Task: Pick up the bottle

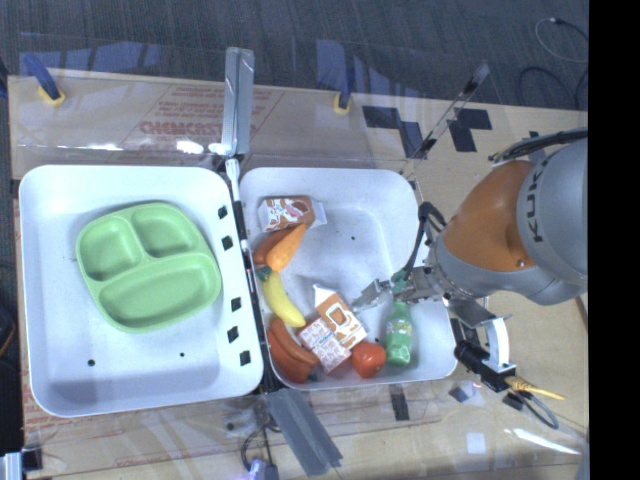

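Jaws stand apart on your gripper [392,290], the two thin fingers splayed just above the green bottle [400,334] and clamped on nothing. You see the bottle lying in the right bin [372,190], near its front right corner, cap end toward the gripper. Just left of it sits a red tomato [367,358]. Beside that, an orange-and-white carton [333,328] lies tilted over a reddish-brown sausage-like piece [287,353] at the bin's front left. A banana [280,298] runs along the left wall, with a carrot [285,245] above it and a small printed packet [287,211] at the back. Your grey arm [520,233], orange at the wrist, leans in over the right rim. In the left bin [60,368] a green divided plate [150,265] lies flat, its three compartments facing up.
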Robot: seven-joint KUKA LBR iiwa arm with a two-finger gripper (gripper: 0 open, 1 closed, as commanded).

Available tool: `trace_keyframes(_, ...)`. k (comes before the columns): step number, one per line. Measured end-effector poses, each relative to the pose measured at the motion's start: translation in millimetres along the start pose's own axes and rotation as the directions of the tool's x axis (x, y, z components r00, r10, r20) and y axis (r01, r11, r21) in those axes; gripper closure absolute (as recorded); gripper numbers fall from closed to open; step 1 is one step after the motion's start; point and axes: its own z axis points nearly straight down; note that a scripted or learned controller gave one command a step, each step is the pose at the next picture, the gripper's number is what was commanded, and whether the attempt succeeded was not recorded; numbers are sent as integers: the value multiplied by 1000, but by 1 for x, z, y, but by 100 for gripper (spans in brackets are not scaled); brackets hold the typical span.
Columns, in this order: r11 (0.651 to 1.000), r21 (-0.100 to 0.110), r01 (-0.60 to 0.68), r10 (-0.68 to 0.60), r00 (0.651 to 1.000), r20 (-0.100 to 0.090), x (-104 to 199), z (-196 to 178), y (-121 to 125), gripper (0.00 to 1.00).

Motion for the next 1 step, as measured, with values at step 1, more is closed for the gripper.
trace_keyframes(1, 999, 9, 43, -43, 999, 2, -1, 15, -5, 0)
